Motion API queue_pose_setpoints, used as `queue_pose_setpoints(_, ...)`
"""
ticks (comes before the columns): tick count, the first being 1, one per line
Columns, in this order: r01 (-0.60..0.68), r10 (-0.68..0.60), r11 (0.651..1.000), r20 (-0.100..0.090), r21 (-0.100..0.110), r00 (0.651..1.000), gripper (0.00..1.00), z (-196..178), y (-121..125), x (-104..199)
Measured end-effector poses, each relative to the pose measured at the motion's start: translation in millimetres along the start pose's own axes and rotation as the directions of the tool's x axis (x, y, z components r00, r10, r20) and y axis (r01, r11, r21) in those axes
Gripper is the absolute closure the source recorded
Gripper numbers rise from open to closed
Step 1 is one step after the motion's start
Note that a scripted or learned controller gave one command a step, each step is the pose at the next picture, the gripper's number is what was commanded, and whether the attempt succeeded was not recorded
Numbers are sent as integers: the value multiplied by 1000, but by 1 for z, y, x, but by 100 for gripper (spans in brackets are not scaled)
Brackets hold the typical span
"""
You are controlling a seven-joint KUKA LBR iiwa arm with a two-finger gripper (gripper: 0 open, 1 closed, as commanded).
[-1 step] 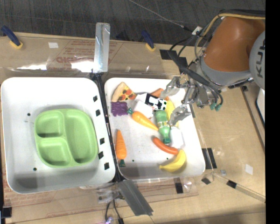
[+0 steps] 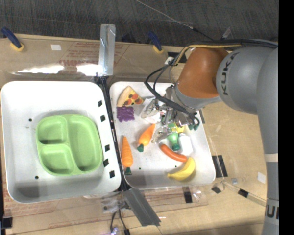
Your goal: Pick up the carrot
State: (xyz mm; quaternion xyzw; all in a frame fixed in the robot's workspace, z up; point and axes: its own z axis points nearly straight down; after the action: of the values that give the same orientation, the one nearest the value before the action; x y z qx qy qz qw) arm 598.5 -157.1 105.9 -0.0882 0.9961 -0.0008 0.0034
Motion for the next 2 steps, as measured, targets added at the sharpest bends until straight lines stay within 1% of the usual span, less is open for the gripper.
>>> queue_pose_setpoints(1, -15, 15, 1000, -9, -5, 1000, 0, 15, 54, 38)
queue_pose_setpoints(2, 38, -38, 999, -10, -4, 999, 0, 14, 74, 42)
